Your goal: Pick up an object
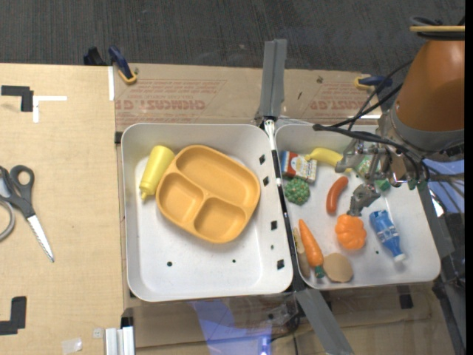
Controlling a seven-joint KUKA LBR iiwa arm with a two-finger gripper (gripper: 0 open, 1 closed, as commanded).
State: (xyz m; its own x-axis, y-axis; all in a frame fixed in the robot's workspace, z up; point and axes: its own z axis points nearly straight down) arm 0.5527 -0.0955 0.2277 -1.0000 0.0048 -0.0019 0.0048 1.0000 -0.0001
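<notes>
My gripper (363, 195) hangs over the right bin (421, 272), just above and to the right of an orange pumpkin (351, 231). A red sausage (336, 194) lies to its left and a blue bottle (386, 234) to its lower right. Nothing can be seen held in it. Also in this bin are a banana (325, 155), a small red and white packet (299, 166), a green broccoli (297, 191), a carrot (310, 246) and a tan egg-shaped piece (339, 268). The arm's orange band (436, 80) sits above the bin's right rear corner.
The left bin (148, 272) holds an orange divided plate (203, 193) and a yellow bottle (154, 170) beside it. Scissors (22, 205) lie on the bench at far left. Cables trail from the wrist over the right bin's back edge.
</notes>
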